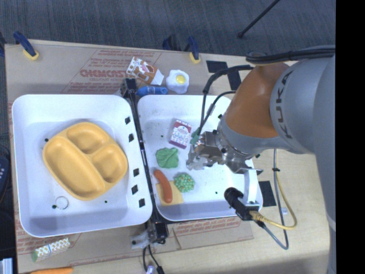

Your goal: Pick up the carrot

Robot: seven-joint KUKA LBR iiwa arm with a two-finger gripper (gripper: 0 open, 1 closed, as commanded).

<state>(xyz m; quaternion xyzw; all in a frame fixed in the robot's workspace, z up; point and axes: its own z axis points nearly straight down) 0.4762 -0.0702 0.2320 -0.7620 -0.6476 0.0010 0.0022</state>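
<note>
Red print on the cardboard (100, 73) under the bins, reading roughly "CHEMCAST", smaller lines beneath too blurred to read. Dark letters "KUKA" on the arm (288, 110), running up its grey casing. Print on the small red packet (180, 134) illegible.

A robot test lab: a bench (296, 210) covered in taped cardboard, clamped at its edge; two white bins (34, 210) hold toy food. Grey carpet (114, 10) lies beyond.
</note>
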